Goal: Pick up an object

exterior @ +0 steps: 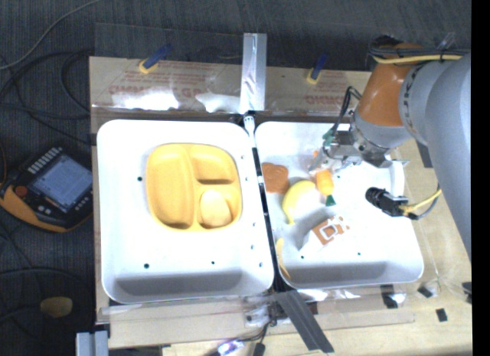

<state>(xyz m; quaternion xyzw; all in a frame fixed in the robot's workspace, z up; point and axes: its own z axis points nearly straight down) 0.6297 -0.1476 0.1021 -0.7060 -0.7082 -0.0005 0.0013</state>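
- The small orange piece [325, 181], with a green tip at its lower end, lies just below my jaws in the view. It is so close that I cannot tell whether we touch.
- My gripper [331, 157] hangs over the upper middle of the right bin [383, 259]. I cannot tell how far my jaws are open, or whether they have hold of anything.
- A rounded yellow fruit [300, 197] sits just beside the orange piece, below and to the left of my jaws.
- An orange-brown lump [274, 177] lies further left of my jaws, near the bin's left wall.
- A brown block with a white marking [329, 231] lies lower down, below my jaws and near the fruit.
- A thin yellow sliver [279, 253] rests against the left wall, low and to the left of my jaws.
- Below and to the right of my jaws, the white bin floor is bare out to the walls.
- Well to the left of my jaws, the left bin [153, 270] holds a yellow divided tray [191, 186], with bare white floor around it.
- Both bins sit on a pale brown bench [115, 79], with a clear plastic sheet [176, 86] above them in the view.
- The floor around the bench is dark carpet [46, 10]. A handheld controller [53, 186] with a screen lies on it, far to the left of my jaws.
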